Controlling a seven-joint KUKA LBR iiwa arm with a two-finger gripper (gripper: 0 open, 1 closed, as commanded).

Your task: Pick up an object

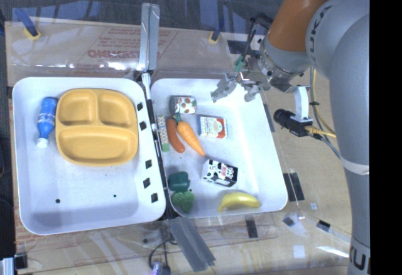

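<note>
My gripper (237, 90) hangs over the back right part of the right bin (267, 161), its two grey fingers spread apart with nothing between them. Below and left of it lie a small can (183, 105), a white and orange carton (212, 127), two carrots (188, 136), a black and white cow-patterned box (220, 172), a yellow banana (239, 201) and a green pepper (180, 182). The nearest items, the can and the carton, lie apart from the fingers.
The left bin (38, 198) holds a yellow divided plate (97, 126) and a blue bottle (46, 119). A metal divider (149, 35) stands between the bins at the back. The arm's grey body fills the right side.
</note>
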